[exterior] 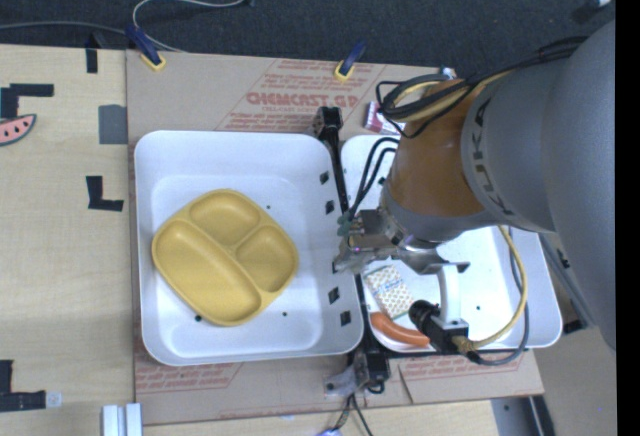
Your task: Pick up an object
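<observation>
Over the right bin point(535, 319), from the camera view: arm point(500, 154) reaching in from the right, grey with an orange band, covering most of that bin. Gripper point(362, 242) low at the bin's left wall, close to the divide between the bins; fingers' spread not to be told. Just below it, a patterned white packet point(390, 292) lying on the bin floor, and beside that an orange-red piece point(392, 328) near the front rim. Left bin point(230, 149): yellow divided plate point(225, 254), flat, toward the left side. Cardboard sheet point(290, 94) under both bins on the tabletop point(50, 244).
</observation>
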You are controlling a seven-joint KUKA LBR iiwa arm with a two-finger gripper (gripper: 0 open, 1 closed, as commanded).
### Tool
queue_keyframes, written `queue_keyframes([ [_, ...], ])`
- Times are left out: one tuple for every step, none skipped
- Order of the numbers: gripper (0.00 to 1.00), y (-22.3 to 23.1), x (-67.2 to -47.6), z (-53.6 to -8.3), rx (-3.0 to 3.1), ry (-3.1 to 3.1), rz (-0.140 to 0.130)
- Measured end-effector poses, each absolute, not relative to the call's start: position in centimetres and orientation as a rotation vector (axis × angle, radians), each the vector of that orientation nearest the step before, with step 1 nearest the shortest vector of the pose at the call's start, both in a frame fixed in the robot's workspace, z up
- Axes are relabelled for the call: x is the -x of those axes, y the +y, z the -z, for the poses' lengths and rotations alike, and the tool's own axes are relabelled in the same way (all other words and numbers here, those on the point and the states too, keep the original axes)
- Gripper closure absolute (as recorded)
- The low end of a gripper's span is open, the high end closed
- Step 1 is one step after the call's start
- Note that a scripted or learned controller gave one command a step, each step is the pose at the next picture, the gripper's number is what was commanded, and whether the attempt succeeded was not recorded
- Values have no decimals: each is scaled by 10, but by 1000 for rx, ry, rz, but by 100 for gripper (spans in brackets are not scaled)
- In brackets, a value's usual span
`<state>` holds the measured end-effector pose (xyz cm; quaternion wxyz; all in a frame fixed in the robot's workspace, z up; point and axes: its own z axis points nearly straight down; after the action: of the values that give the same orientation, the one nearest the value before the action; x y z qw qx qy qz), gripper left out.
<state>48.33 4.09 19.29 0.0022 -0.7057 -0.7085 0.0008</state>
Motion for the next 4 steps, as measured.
queue_keyframes([
  [100, 119, -482, -130, 2215, -2222, -6],
  [100, 119, -482, -139, 2214, -2220, -8],
  [100, 161, -483, -180, 2218, -2223, -3],
  [100, 133, -553, -290, 2221, -2224, -1],
])
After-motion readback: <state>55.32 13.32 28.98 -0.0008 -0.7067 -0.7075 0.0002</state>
